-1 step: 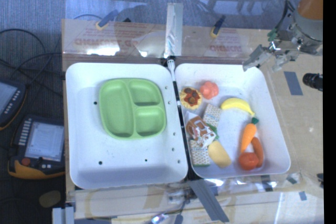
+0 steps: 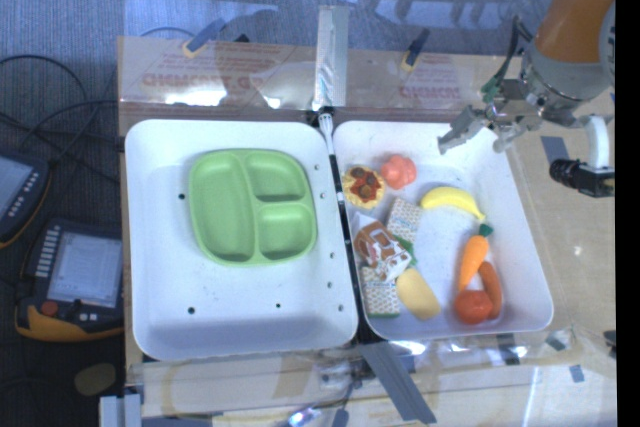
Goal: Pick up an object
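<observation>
Toy foods, about nine, crowd the right bin: one tart, one peach, one banana, one carrot, one tomato, one lemon. At nine o'clock, the left bin holds one green divided plate. At two o'clock, the gripper hangs spread open, holding nothing.

Green divided tray in left bin; cables on floor.

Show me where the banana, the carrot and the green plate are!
banana (image 2: 452,202), camera view, middle of its curve.
carrot (image 2: 471,261), camera view, orange body.
green plate (image 2: 222,207), camera view, big left compartment.
</observation>
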